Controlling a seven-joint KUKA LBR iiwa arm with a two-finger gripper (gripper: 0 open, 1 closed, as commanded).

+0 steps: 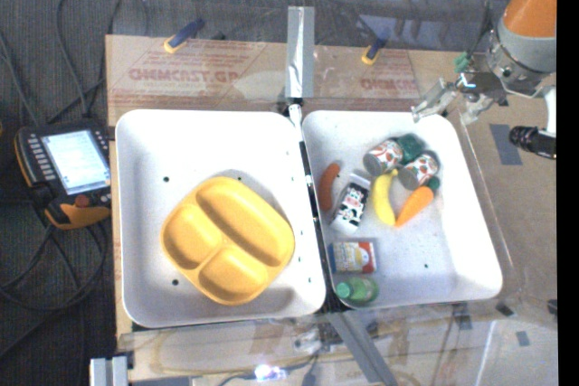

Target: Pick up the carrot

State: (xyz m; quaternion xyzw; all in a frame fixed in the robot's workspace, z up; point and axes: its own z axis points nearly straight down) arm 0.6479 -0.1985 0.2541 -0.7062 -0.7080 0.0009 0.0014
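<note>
We found the carrot (414, 206) in the right bin (470, 267), toward its upper right part, lying at a slant: its thick end pointed up and right toward a small can (420, 169), its tip down and left beside the banana (385, 199). It touched the banana along its lower end. A second can (383, 156) sat just left of the first, with something dark green (414, 144) behind them. Left of the banana stood a black-and-white carton (352, 204), and a red sausage (328, 183) lay by the bin's left wall. Lower down we saw a small red-and-white packet (353, 256) and a green bottle (356, 290); their print was too small to read. The hand (436, 101) hung above the bin's far right corner, well apart from the carrot, fingers apart and holding nothing. The left bin (145, 149) carried a yellow divided tray (228, 238). Faded red lettering on the bench (181, 75) was illegible.
</note>
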